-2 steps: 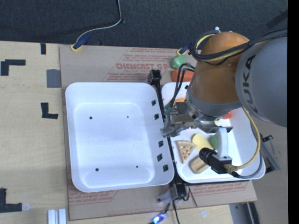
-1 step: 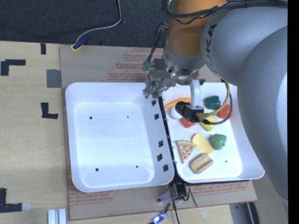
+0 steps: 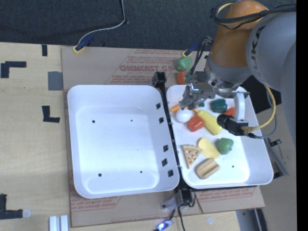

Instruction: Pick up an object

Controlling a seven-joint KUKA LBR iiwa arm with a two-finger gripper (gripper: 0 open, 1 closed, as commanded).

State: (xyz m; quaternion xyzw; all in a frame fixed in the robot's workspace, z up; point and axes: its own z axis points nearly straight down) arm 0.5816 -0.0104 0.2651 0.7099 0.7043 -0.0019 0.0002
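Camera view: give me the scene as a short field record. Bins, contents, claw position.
left bin: white, shallow, bare floor showing
right bin: white, holds toy food
right bin contents: white egg, red piece, yellow bottle, yellow lump, green piece, waffle wedge, bread roll, dark green piece
claw: low over the right bin's far left corner, just above the egg
claw grasp: cannot tell
arm: enters from the right, orange band above the wrist
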